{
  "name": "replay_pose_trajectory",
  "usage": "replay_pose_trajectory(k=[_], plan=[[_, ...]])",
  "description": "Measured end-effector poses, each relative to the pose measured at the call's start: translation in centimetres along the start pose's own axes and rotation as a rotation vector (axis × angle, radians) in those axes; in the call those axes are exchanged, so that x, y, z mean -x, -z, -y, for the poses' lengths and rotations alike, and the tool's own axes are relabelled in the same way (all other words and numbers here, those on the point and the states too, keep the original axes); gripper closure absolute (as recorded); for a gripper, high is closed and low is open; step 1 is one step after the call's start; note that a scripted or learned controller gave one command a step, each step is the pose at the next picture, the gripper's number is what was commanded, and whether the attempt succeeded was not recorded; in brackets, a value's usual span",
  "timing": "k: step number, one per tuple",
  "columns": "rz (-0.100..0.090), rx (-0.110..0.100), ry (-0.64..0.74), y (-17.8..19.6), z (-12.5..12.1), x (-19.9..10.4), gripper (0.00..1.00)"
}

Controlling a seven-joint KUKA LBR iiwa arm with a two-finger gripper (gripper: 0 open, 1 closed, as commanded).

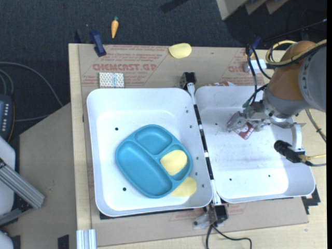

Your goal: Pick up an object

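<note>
hand (239, 122) low over the upper left part of the right bin (270, 183), reaching in from the right under the grey arm (306, 77) with its orange band. metal fingers (234, 122) pointing left, spread somewhat, nothing seen between them. small red and white packet (245, 133) lying on the bin floor just below and right of the fingertips, very close to the hand; contact not determinable, packet partly hidden by the hand. black cable fitting (285, 149) hanging beside the wrist, over the right side of the same bin.

left bin (104, 118) touching the right bin along a black centre strip (199, 134). blue divided plate (150, 160) lying flat in the left bin, set at a slant. yellow lump (174, 161) resting in the plate's lower right compartment. second yellow piece (184, 188) on the bin floor, tucked against the plate's lower right edge.

both bins seated on a cardboard sheet (135, 61) with red lettering, laid over the table. small patterned card (111, 79) on the cardboard just above the left bin's upper left corner. yellow oval piece (180, 50) at the cardboard's top edge. blue clip (97, 42) at the top left corner of the cardboard. small orange carrot-shaped toy (114, 28) on the dark floor beyond it.
</note>
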State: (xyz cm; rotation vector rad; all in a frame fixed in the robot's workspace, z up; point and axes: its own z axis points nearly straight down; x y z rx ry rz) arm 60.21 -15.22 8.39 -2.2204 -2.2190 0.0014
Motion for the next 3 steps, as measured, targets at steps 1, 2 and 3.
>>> replay_pose_trajectory(k=[1, 2, 3], plan=[[0.001, 0.003, 0.001, 1.1, -0.1, 0.0, 1.00], [-0.001, 0.002, 0.002, 0.1, -3.4, -5.8, 1.00], [0.000, 0.006, 0.003, 10.2, -0.9, -12.7, 1.00]])
